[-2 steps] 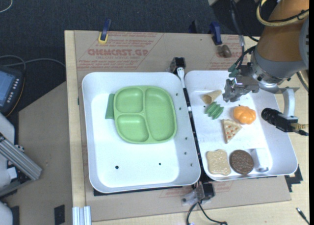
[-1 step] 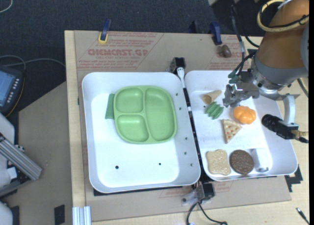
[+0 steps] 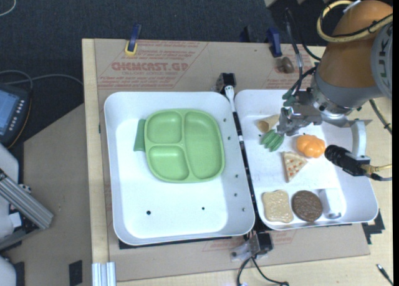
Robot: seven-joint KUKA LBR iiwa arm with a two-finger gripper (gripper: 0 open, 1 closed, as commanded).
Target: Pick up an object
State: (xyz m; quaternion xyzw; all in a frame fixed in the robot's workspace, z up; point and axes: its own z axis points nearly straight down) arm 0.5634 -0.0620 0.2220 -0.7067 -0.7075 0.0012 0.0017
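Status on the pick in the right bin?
Claw low in right bin, at green item. Grasp unconfirmed. Orange piece and wedge crowd close by.

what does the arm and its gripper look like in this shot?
The arm has a grey rounded body with a broad orange band above the wrist. A yellow cable loops beside the band, and dark cables run down to a small dark metal gripper.

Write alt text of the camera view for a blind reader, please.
The gripper is low in the right bin, at a green toy beside an orange. The left bin holds a green divided plate.
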